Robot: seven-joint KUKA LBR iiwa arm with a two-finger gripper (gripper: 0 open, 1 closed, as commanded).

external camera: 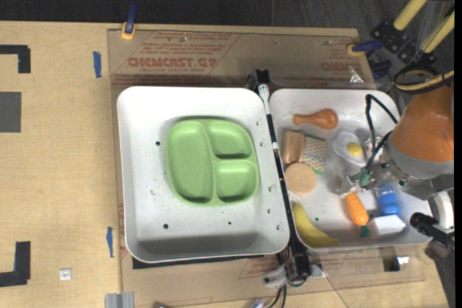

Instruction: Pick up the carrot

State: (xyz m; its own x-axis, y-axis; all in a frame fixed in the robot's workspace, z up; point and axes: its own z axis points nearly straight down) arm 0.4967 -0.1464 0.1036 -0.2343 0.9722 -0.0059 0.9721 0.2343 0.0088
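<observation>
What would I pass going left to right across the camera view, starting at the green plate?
Green divided plate in the left bin → brown block → banana → drumstick-shaped toy → carrot → blue and white block → the arm's orange band.

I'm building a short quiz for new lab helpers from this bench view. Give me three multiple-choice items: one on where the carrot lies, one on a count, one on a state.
1. The carrot lies in:
A. the right bin
B. the left bin
C. the cardboard

2. Compartments in the green tray:
A. two
B. three
C. five

3. The carrot is:
A. inside the tray
B. lifted clear of the bench
C. lying on the bin floor

Key: 1 A, it sits in the right bin near the banana. 2 B, one long section and two small ones. 3 C, it rests flat beside the blue block.
</observation>
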